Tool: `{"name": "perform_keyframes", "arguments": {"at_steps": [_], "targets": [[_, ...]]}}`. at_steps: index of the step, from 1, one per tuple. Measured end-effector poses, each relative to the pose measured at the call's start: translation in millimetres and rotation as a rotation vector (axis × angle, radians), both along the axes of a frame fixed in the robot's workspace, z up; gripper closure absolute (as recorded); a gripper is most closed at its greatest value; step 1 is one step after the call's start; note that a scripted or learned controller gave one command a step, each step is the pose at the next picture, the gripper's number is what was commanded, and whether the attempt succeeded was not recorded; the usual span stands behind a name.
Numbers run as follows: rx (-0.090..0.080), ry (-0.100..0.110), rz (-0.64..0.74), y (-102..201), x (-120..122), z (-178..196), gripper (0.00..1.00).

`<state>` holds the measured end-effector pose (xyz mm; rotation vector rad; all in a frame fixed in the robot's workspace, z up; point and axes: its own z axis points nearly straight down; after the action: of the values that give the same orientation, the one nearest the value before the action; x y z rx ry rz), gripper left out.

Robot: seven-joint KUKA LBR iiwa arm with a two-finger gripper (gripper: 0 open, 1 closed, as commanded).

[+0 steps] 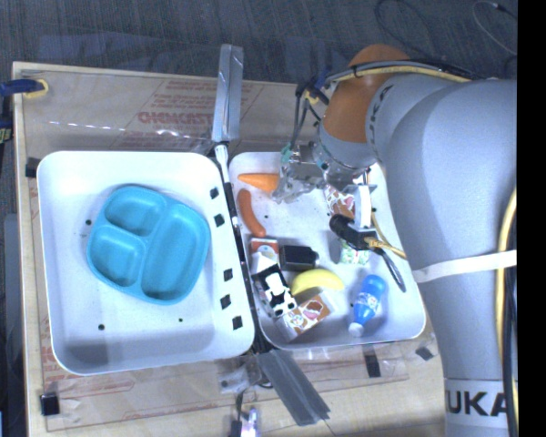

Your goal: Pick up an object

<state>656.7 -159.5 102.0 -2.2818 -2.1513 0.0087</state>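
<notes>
My gripper (pixel 294 182) hangs low over the far end of the right bin (pixel 402 321), just right of an orange carrot (pixel 258 182). A reddish sausage (pixel 247 211) lies along the bin's left wall, close below the carrot. Nearer the front are a small orange piece (pixel 263 245), a black block (pixel 298 256), a yellow lemon-like fruit (pixel 317 282), a black-and-white cow-patterned item (pixel 275 289), a brown packet (pixel 310 313) and a blue bottle (pixel 369 300). Nothing visibly sits in the gripper.
The left bin (pixel 64 335) holds a blue divided plate (pixel 149 242). A divider with black clips (pixel 227 244) runs between the bins. My grey arm (pixel 446 180) covers the right bin's right side. A metal bar (pixel 226 94) stands behind the bins.
</notes>
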Motion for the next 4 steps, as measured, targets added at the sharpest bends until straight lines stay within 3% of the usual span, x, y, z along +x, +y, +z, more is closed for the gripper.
{"name": "perform_keyframes", "arguments": {"at_steps": [1,2,3,4], "targets": [[0.0,-0.001,0.001,0.3,0.3,0.2,0.0],[-0.001,-0.002,0.005,0.9,0.8,10.4,1.0],[-0.001,-0.001,0.006,0.9,0.8,10.3,0.0],[-0.002,-0.011,0.13,19.7,1.7,-4.7,0.0]]}}
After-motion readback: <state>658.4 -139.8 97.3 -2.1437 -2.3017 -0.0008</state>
